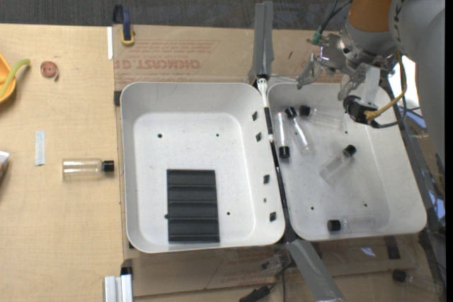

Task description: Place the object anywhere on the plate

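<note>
The arm (396,3) hangs above the right bin's (396,219) far edge, and the task looks barely begun. The left bin (141,152) holds the black ridged plate (192,206) near its front wall — open floor all around it. The gripper (338,81) is splayed wide, holding nothing. Clear vials (294,131) lie loose in the right bin, none on the plate yet.
</note>
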Controlling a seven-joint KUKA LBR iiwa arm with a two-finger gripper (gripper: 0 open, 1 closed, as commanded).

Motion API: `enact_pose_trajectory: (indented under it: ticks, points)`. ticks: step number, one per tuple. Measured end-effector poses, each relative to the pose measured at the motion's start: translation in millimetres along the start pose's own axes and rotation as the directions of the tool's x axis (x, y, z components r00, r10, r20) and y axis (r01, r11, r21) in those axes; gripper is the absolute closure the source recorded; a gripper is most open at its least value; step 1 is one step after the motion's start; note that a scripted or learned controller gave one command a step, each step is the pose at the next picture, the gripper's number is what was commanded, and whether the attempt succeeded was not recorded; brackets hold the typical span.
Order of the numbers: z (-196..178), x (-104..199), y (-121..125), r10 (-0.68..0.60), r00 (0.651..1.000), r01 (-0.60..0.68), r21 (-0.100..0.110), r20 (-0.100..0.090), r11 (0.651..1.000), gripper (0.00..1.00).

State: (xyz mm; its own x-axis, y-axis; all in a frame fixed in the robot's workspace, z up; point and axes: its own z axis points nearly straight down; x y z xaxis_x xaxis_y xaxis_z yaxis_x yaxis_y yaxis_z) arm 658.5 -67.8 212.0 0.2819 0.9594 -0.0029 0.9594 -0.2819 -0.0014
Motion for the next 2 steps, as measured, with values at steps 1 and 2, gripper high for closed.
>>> enact_pose_trajectory:
  ticks: [1, 2]
  points:
    - [-98.2, -79.6, 0.1, -0.108, 0.994, 0.108, 0.0, 0.0, 0.994, 0.0]
    - [-180.4, -154.8, -10.0, -0.197, 0.98, 0.197, -0.001, -0.001, 0.98, 0.0]
